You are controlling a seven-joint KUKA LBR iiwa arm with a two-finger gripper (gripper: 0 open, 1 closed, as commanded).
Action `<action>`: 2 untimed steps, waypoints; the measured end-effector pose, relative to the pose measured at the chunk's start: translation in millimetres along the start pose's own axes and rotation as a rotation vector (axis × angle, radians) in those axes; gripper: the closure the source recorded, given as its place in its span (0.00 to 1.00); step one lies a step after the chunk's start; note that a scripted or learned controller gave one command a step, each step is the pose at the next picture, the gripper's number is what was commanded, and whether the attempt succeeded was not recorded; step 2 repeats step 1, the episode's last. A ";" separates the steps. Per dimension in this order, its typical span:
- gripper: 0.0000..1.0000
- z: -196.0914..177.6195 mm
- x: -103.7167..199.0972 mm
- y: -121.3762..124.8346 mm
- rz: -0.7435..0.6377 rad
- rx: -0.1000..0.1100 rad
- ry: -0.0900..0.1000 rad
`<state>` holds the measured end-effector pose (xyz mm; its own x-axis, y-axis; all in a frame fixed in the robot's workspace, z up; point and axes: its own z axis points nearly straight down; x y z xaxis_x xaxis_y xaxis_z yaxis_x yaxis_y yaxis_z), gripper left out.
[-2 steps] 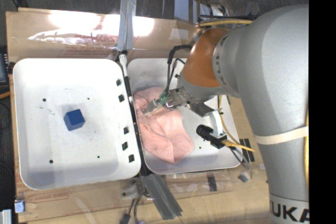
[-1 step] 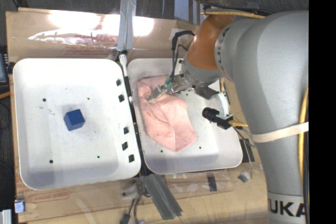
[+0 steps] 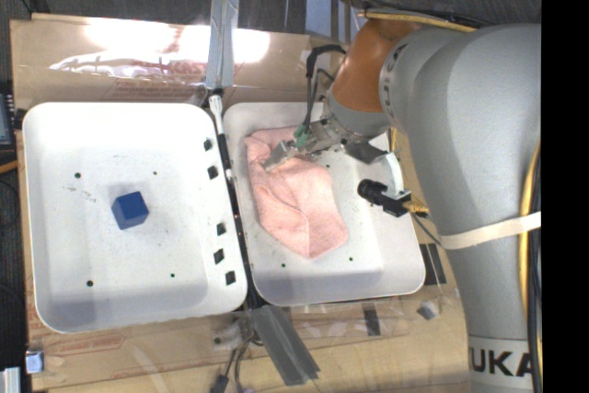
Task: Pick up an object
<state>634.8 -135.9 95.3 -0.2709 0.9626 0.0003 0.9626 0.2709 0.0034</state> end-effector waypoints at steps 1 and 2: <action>0.00 -1.0 -18.4 -27.4 -0.115 -0.002 -0.001; 0.00 -1.0 -18.4 -27.4 -0.115 -0.002 -0.001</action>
